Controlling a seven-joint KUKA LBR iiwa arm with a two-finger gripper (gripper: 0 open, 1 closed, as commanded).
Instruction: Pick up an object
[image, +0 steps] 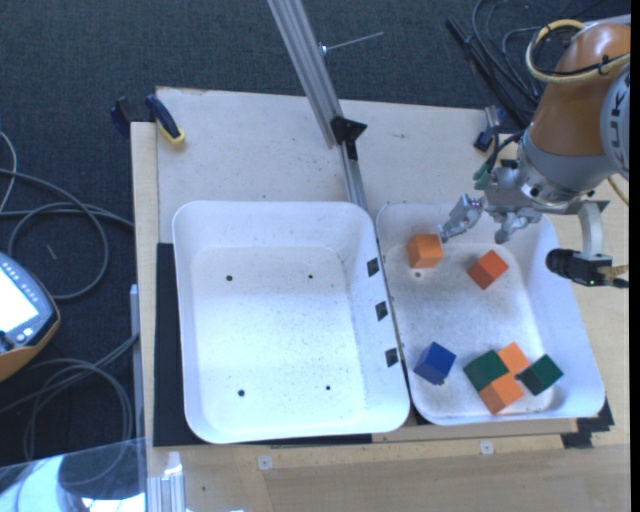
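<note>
My gripper (484, 226) hangs open over the far end of the right bin (560, 330), its two fingers spread apart with nothing between them. An orange cube (425, 250) lies just left of and below the left finger. A second orange cube (488, 269) sits a little nearer, beneath the gap between the fingers. At the near end of the same bin lie a blue cube (435, 362), two green cubes (486, 369) (542, 374) and two more orange cubes (512, 356) (501, 393), packed close together.
The left bin (200, 300) stands beside the right one, sharing a divider with black clips (381, 310). A metal pole (318, 75) slants up from the bench's far side. Cables lie on the floor at the left and the far right.
</note>
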